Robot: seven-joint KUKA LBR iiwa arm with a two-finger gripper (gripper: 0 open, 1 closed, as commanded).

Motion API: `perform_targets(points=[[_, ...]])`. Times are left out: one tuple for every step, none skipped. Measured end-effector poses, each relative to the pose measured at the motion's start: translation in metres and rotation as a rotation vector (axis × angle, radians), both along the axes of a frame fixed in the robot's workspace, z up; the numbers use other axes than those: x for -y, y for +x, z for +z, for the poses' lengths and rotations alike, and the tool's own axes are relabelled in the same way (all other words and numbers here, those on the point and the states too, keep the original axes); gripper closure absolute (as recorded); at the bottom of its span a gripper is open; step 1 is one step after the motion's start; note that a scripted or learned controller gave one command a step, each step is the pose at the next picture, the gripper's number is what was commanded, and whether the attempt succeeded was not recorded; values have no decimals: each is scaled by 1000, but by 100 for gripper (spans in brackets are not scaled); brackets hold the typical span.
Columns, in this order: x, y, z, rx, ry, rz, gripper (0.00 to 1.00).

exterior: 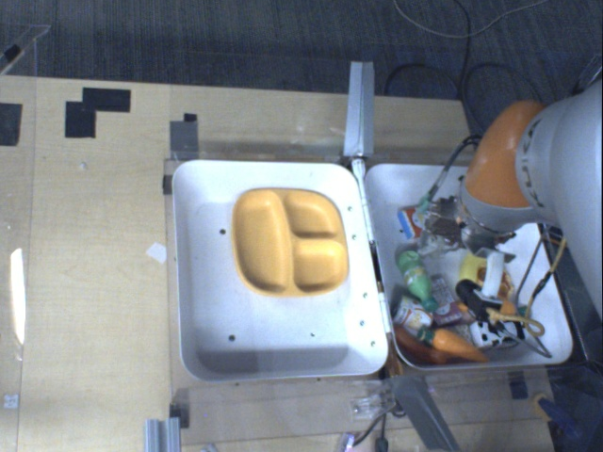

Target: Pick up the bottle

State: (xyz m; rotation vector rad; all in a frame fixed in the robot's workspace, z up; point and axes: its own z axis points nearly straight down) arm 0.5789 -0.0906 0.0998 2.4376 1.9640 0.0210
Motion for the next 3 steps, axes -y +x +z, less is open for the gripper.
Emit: perform_targets(points=[[0, 0, 0, 0, 0, 0, 0], [-1, 2, 10, 2, 2, 4, 100], [29, 20, 30, -16, 1, -101, 100]])
